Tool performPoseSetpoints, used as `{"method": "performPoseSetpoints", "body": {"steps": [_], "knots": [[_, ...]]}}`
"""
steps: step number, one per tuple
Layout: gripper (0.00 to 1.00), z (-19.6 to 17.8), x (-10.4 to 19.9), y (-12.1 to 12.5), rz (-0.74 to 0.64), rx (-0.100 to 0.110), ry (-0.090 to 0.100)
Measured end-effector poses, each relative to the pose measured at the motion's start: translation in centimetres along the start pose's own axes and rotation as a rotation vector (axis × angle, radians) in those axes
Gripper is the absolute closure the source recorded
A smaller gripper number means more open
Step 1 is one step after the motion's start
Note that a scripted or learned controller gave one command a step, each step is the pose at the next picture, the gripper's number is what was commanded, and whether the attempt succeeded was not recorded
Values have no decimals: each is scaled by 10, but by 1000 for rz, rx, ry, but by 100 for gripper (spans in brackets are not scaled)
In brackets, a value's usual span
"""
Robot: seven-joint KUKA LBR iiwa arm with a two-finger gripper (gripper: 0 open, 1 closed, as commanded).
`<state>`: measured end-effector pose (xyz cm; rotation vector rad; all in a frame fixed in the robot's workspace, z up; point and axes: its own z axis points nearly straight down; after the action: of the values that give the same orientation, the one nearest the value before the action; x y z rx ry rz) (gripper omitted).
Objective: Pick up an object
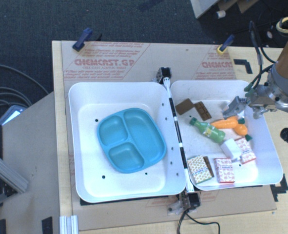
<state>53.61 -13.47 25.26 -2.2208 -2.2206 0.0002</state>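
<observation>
Carrots [230, 124], two small orange toy pieces lying just under the gripper [244, 107], are judged the nearest candidate for the pick; they rest in the upper right part of the right bin [273, 155], right of frame centre, one long and slender, the other shorter with a green tip at its lower right; they look like moulded plastic, so expect them to be light, rigid and smooth, liable to roll or slip out of a narrow pinch; the best hold is judged to be across the thick middle of the long piece, jaws square to its axis.

Adjoining items: a green toy bottle [208, 129] lies slanted just left of the carrots, its yellow neck pointing to the upper left and its base touching or nearly touching them; it is also round and could be pushed aside by a closing finger; a white block [231, 150] and a red-and-white packet [246, 150] lie just below; two brown flat pieces [193, 108] lie to the upper left; two small printed cartons [212, 169] sit near the bin's lower edge.

Gripper state: whether its grip is released or clenched cannot be told from this view, and no object is visibly held; the arm enters from the right edge of the frame.

Left bin [80, 130]: holds a blue divided plate [131, 139], well apart from the working area.
</observation>
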Motion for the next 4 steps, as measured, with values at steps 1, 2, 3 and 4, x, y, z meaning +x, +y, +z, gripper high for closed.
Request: {"method": "performPoseSetpoints", "body": {"steps": [1, 2, 3, 4], "knots": [[0, 165, -16, -3, 0, -2, -1], [0, 168, -31, 61, 0, -1, 0], [0, 168, 17, 128, 2, 13, 2], [0, 168, 32, 67, 0, 2, 0]]}}
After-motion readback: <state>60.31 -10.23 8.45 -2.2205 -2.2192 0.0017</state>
